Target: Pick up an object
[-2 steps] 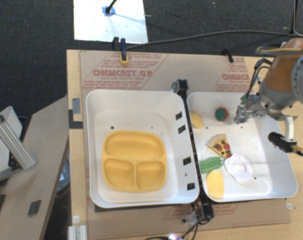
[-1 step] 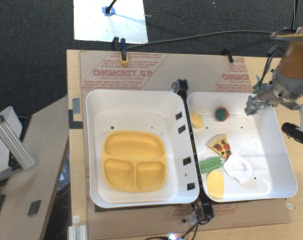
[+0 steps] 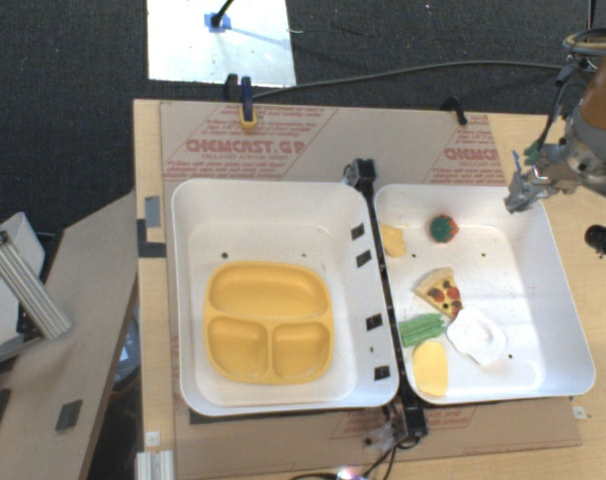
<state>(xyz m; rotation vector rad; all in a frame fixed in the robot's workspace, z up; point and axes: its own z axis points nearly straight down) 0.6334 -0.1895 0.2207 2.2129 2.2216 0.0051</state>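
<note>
Two white bins sit side by side on a tan bench over dark carpet; the left bin holds a yellow tray. The right bin holds a pizza slice at its middle, with a red-green ball above it and a green piece below it. The gripper hangs over that bin's top right corner, grasping nothing.

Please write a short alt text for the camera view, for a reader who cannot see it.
A robot hand hovers over the far right corner of the right bin, which holds small toy foods, including a pizza slice. The left bin holds a yellow divided tray.
</note>
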